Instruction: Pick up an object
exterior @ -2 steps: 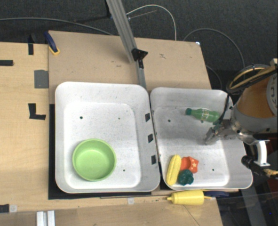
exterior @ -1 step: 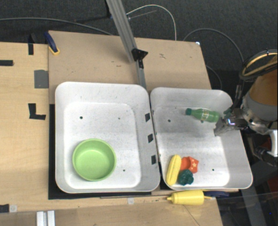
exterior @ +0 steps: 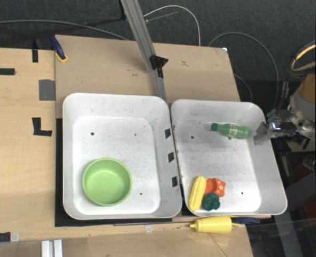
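A small green bottle (exterior: 230, 130) lies on its side near the back of the right bin (exterior: 238, 165). In that bin's front left corner sit a yellow banana-shaped toy (exterior: 197, 192), an orange-red piece (exterior: 216, 186) and a dark green piece (exterior: 211, 201), all touching. A green bowl (exterior: 107, 181) stands in the front of the left bin (exterior: 115, 122). My gripper (exterior: 267, 128) hangs at the right bin's right rim, just right of the bottle and apart from it. Nothing shows in its grasp.
A yellow bottle-shaped object (exterior: 213, 225) lies on the bench outside the right bin's front edge. A grey pole (exterior: 141, 31) slants up from between the bins at the back. Cables loop behind the bench.
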